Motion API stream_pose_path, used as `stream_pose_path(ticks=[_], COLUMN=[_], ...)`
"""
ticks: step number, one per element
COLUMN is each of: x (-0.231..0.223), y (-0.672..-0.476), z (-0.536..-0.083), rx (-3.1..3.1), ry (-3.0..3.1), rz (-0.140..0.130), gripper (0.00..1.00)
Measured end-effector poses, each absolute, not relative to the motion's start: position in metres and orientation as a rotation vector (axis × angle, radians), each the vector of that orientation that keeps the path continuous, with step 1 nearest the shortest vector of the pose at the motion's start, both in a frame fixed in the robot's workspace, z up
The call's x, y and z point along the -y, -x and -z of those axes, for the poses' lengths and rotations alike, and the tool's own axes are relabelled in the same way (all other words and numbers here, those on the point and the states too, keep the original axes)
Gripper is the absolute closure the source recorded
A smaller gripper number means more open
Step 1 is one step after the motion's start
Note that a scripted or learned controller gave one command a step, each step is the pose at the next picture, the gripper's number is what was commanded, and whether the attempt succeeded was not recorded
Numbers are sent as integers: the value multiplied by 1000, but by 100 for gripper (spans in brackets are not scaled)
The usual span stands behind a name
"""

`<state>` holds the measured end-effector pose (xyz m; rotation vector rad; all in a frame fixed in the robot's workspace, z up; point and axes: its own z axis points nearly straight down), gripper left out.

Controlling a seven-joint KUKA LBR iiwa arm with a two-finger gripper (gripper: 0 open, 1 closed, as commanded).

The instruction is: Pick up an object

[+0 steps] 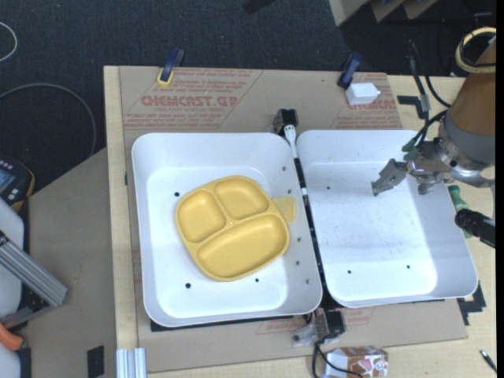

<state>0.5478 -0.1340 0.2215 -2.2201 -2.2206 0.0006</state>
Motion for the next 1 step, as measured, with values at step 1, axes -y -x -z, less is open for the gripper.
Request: stream_pose_path(ticks=[1], x=[46], y=[-486], z=[-431], rx=[2242], ry=[2220], rz=[26], gripper=[0])
